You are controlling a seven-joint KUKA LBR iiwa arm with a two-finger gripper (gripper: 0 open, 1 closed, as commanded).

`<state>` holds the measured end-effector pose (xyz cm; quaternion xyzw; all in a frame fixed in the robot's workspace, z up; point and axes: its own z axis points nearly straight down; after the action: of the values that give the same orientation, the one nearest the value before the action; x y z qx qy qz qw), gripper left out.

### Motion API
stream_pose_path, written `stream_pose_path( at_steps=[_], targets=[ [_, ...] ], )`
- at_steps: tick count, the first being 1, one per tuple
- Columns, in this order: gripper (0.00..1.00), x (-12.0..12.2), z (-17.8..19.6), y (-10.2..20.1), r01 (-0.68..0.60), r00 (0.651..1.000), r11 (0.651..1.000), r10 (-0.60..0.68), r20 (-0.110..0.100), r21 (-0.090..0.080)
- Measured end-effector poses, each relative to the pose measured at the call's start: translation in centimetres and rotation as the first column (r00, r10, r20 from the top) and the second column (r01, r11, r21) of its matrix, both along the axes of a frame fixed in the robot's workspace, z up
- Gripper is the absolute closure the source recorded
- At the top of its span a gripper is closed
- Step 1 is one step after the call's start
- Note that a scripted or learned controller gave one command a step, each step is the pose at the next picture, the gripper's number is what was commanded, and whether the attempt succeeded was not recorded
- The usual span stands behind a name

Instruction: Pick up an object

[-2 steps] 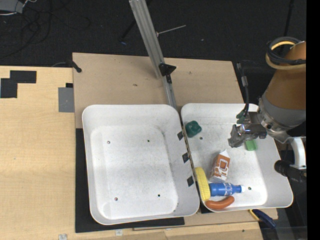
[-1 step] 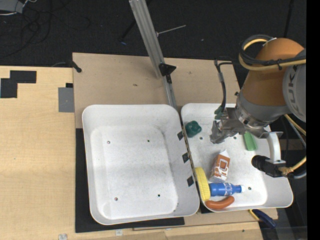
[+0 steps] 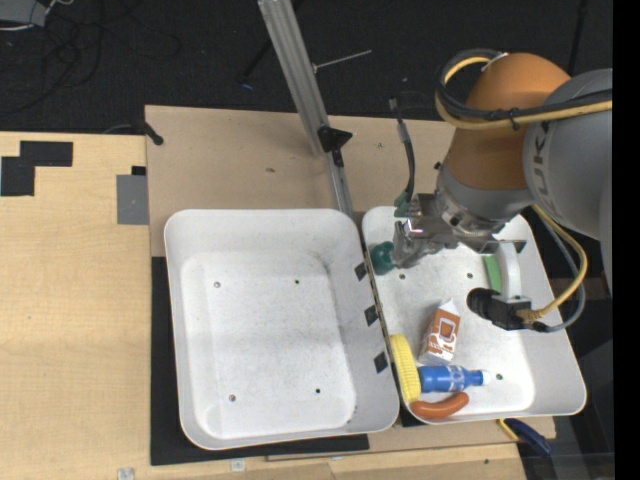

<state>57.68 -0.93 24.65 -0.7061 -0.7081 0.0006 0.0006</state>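
Observation:
My gripper hangs low over the far left part of the right bin, under the grey arm with its orange band. A small dark teal round object lies right at the gripper's tip, against the bin's left wall. Whether the gripper is touching it cannot be told. Nearer the front lie an orange and white carton, a yellow oblong object, a blue bottle and a red sausage-shaped object. A green piece lies beside the arm at the right.
The left bin stands beside the right one, the two touching along a shared wall with black clips. A slanted metal rail rises behind the bins. A black cable fitting with a yellow cable hangs off the arm over the right bin.

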Motion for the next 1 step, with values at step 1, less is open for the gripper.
stream_pose_path(
  at_steps=[1],
  targets=[
    [1.0, 1.91, 0.54, 4.89, -0.001, 1.0, 1.0, 0.001, 0.0, 0.001]
  ],
)
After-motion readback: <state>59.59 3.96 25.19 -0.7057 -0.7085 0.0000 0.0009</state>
